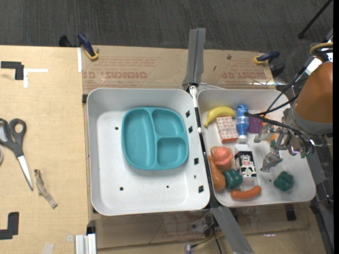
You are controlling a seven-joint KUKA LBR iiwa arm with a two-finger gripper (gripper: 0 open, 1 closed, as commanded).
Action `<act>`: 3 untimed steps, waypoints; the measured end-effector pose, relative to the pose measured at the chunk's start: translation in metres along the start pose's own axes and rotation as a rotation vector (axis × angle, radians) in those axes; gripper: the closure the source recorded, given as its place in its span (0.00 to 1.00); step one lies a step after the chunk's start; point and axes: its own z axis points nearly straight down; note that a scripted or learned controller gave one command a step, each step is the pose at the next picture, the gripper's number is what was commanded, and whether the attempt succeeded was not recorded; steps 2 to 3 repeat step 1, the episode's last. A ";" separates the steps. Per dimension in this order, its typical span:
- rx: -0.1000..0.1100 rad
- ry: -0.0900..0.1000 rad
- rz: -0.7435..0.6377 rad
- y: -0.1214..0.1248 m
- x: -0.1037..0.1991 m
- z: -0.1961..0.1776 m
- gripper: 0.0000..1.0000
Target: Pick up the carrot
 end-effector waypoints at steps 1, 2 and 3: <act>0.001 -0.004 -0.003 0.001 -0.001 -0.010 1.00; 0.001 -0.004 -0.003 0.001 -0.001 -0.010 1.00; 0.001 -0.004 -0.003 0.001 -0.001 -0.010 1.00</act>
